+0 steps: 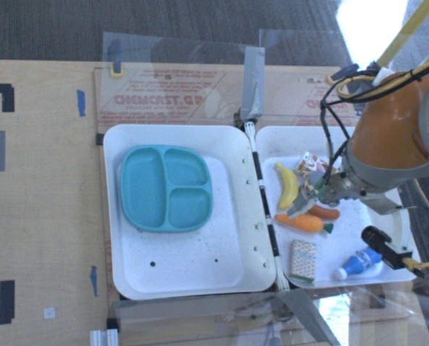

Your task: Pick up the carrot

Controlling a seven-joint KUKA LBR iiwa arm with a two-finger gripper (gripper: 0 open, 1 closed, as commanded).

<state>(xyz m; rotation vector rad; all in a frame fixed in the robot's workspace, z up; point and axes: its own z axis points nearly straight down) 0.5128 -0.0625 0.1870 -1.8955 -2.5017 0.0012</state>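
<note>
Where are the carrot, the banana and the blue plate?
carrot (301,223), camera view, middle of its orange body.
banana (288,186), camera view, mid-curve.
blue plate (166,188), camera view, central divider ridge.

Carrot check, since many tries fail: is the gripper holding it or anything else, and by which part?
Cannot be told: the gripper hangs low just above the carrot, beside the banana, but nothing visibly sits between its fingers.

The arm (391,132) runs off the right edge of the frame, its bulk covering much of the right bin (272,139). The tool (316,193) is too small and cluttered to read, and partly hides a small packet (311,166) beside it.
</note>
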